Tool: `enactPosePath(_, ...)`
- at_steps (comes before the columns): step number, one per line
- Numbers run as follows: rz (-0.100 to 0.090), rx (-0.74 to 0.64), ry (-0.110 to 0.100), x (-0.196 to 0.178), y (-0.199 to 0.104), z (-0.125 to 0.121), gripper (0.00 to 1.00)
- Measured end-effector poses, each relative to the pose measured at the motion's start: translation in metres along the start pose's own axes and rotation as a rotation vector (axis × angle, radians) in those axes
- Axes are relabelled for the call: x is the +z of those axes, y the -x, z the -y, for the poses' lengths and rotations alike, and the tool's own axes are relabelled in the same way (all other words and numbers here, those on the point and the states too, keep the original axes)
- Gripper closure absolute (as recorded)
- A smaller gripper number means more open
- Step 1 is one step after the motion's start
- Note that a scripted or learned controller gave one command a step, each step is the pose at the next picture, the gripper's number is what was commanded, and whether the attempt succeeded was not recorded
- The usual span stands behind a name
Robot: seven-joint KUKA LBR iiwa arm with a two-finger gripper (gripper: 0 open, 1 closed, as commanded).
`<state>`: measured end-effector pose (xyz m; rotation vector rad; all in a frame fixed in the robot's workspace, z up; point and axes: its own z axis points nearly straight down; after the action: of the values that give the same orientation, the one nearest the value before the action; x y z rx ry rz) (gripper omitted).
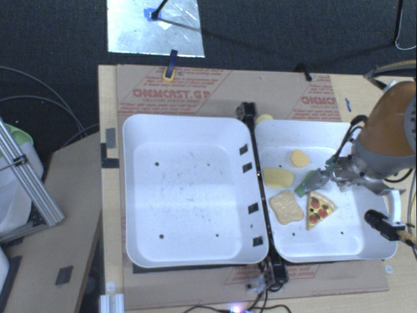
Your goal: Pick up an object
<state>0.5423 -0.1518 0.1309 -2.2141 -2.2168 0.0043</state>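
1. At the bottom of the view, closest to the camera, the counter (215, 87) carries two shallow white bins side by side, the left bin (130, 175) and the right bin (352, 253).
2. In the right bin, a pizza slice toy (319, 208) lies at about four o'clock from the bin's middle. A toast-shaped piece (285, 207) lies just beside it at nine o'clock.
3. A little farther back, the end effector (324, 175) reaches in from three o'clock, low over the bin. Something green (304, 186) sits at its tip; whether the fingers are apart or closed on it, I cannot tell.
4. A yellow flat piece (279, 177) lies at nine o'clock from the green thing, and a small round yellow piece (299, 158) lies beyond at twelve o'clock.
5. Likely risk: the toys lie close together, so a closing grip may nudge the pizza slice or catch only an edge, letting the green thing slip on lifting.
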Motion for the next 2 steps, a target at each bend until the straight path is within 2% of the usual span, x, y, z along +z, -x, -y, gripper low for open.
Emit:
enactPosePath(1, 0.01, 0.001, 0.025, 0.044, -0.042, 0.053, 0.0)
enactPosePath(2, 0.016, 0.003, 0.034, 0.029, -0.037, 0.049, 1.0)
